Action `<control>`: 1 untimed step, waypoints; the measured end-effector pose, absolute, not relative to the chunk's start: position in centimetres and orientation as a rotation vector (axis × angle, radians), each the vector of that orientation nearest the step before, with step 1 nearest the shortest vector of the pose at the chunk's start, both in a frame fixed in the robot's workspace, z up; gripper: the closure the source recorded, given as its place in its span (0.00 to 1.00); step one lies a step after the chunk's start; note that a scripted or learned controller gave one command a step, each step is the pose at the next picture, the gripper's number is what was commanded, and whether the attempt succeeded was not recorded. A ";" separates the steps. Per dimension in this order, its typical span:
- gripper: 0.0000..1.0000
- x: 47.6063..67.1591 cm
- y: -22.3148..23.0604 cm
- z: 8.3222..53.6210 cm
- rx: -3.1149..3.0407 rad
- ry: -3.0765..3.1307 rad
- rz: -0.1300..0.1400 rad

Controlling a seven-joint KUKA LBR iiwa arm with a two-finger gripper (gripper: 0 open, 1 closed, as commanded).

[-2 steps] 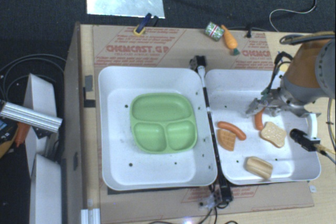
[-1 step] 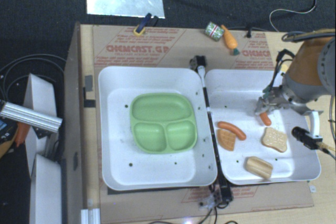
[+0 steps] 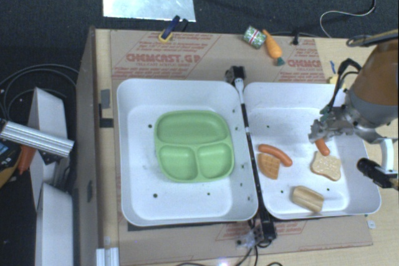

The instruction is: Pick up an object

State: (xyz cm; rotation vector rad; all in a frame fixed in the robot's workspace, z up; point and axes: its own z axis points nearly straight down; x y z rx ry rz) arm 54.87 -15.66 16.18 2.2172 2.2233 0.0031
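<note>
The gripper (image 3: 324,131) is low in the right bin (image 3: 293,99), at its right side, and directly under it lies a small orange-red piece (image 3: 322,147) that looks like a carrot or a short sausage. This piece is touching or almost touching the gripper, but I cannot tell if the fingers are spread or pressed together, and I do not see the piece between them. Just near of it lies a toast slice (image 3: 326,166); a sausage (image 3: 275,154) and a waffle (image 3: 269,166) lie more to the left, and a bread roll (image 3: 308,198) lies at the near side. The left bin (image 3: 134,134) has 1 green tray (image 3: 194,145). I think the step is the grasp itself. To do it well, the fingers should go one on each side of the small piece, low enough to the floor of the bin, and they should not catch the toast edge.
</note>
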 end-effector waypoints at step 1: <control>1.00 56.3 -9.4 22.5 2.215 2.224 0.004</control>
